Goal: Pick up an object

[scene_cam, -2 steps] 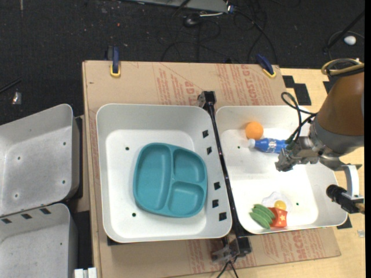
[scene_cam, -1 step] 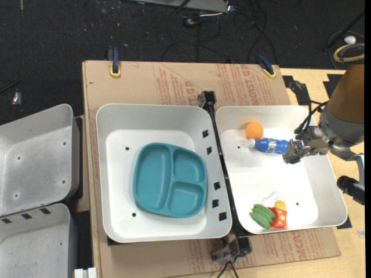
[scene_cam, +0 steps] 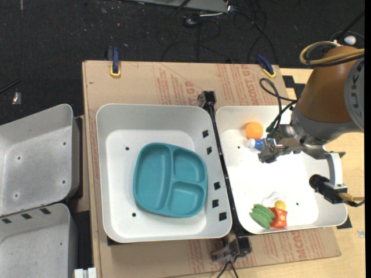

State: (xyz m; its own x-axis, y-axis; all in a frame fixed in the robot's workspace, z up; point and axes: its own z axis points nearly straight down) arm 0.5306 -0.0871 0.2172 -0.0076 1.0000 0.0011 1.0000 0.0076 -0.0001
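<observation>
Green pods (scene_cam: 262, 215) and small toys sit at the right bin's (scene_cam: 301, 181) near edge. Farther back, an orange ball (scene_cam: 253, 130) lies just up-left of the gripper (scene_cam: 268, 153), almost touching; its grip cannot be told.

Gripper (scene_cam: 268, 153) hovers low in the right bin (scene_cam: 301, 210), just beside an orange ball (scene_cam: 253, 130). Green, red and yellow toys (scene_cam: 269, 213) cluster near that bin's front edge. A teal divided plate (scene_cam: 170, 180) lies in the left bin (scene_cam: 116, 126).
</observation>
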